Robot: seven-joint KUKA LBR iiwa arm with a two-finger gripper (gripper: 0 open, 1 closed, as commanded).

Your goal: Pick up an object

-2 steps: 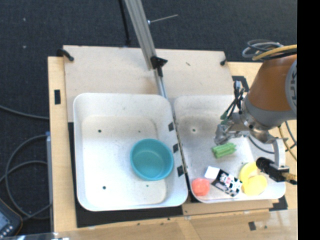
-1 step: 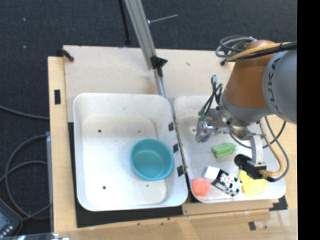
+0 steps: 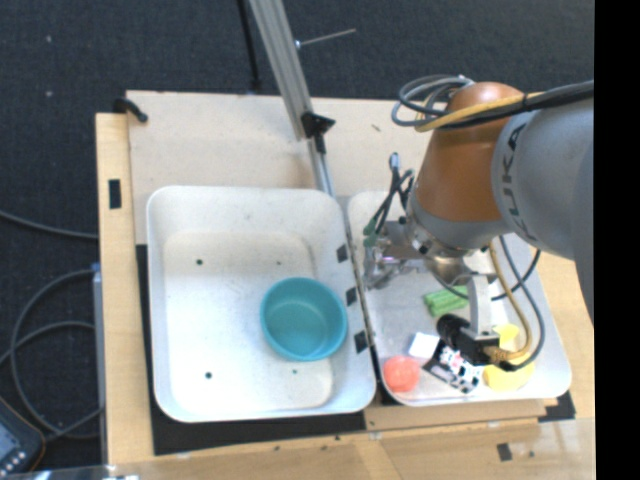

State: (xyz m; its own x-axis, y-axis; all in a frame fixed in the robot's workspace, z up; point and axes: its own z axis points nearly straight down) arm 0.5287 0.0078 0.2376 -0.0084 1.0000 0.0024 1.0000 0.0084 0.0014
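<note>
A blue bowl (image 3: 303,317) sits in the left bin (image 3: 190,218), toward its right side. The right bin (image 3: 545,368) holds a green piece (image 3: 444,299), a red ball (image 3: 402,372), a yellow object (image 3: 508,356), a white block (image 3: 424,345) and a black-and-white patterned object (image 3: 455,364), all near its front. My gripper (image 3: 383,264) hangs over the right bin's left side, close to the divider between the bins, below the orange wrist band (image 3: 462,158). I see nothing between its fingers.
A slanted metal pole (image 3: 287,58) rises from behind the bins. The tan bench top (image 3: 220,138) lies behind the bins. Cables loop over the arm's wrist (image 3: 430,98). The arm covers the back of the right bin.
</note>
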